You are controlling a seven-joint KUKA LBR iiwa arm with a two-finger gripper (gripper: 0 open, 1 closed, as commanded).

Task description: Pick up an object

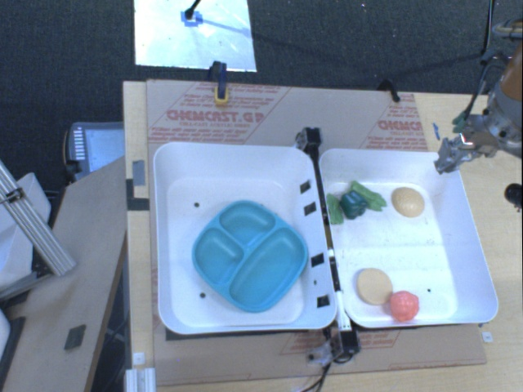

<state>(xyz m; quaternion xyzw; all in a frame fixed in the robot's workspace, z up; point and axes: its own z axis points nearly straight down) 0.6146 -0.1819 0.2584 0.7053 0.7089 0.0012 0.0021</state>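
Since the task names no particular object, the likeliest candidate is judged to be the pale rounded piece [408,202] — cream-coloured, bun-like — lying in the far part of the right bin [478,243], because it sits nearest the gripper [449,155]. From the gripper it lies toward the bin's interior, to the camera's left and nearer the viewer; the gripper hangs over the bin's far right corner, apart from it. Its outline is close to round, so no long axis dictates approach. Whether the gripper is released or clenched cannot be told; nothing is seen in it. Just beside the pale piece lies a green and teal toy [354,202]; a tan disc [374,285] and pink ball [404,305] rest touching near the front. The left bin [176,170] holds a blue divided plate [249,256].
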